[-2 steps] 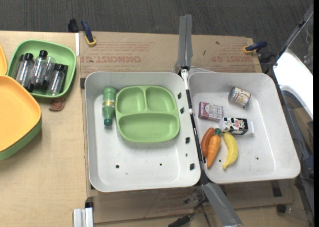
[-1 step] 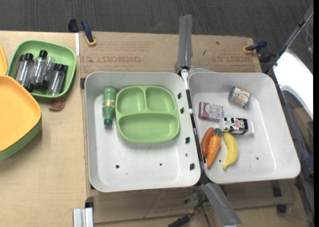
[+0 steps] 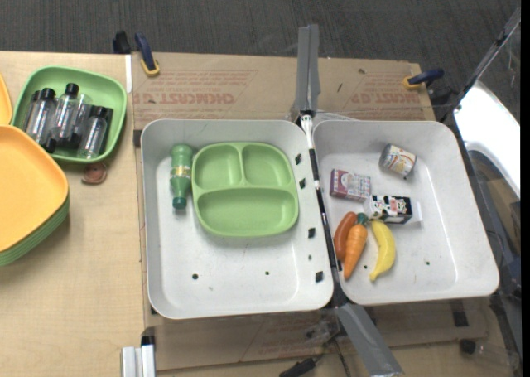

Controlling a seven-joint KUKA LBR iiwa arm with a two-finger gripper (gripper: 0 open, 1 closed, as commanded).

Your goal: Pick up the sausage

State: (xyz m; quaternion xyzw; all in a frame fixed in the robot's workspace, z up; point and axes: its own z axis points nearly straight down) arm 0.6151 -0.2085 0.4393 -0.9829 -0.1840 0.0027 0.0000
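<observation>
The sausage [image 3: 342, 234] is a short reddish-brown piece lying in the right bin [image 3: 439, 272], close to that bin's left wall. An orange carrot [image 3: 356, 248] with a green top lies against its right side, touching it. A yellow banana [image 3: 383, 249] lies just right of the carrot.
The right bin also holds a small can [image 3: 398, 160], a pink carton [image 3: 350, 185] and a black-and-white milk carton [image 3: 392, 209]. The left bin [image 3: 232, 284] holds a green divided plate [image 3: 245, 188] and a green bottle [image 3: 180, 175]. Orange plates [image 3: 29, 193] and a green tray of bottles [image 3: 70, 114] sit on the bench at left.
</observation>
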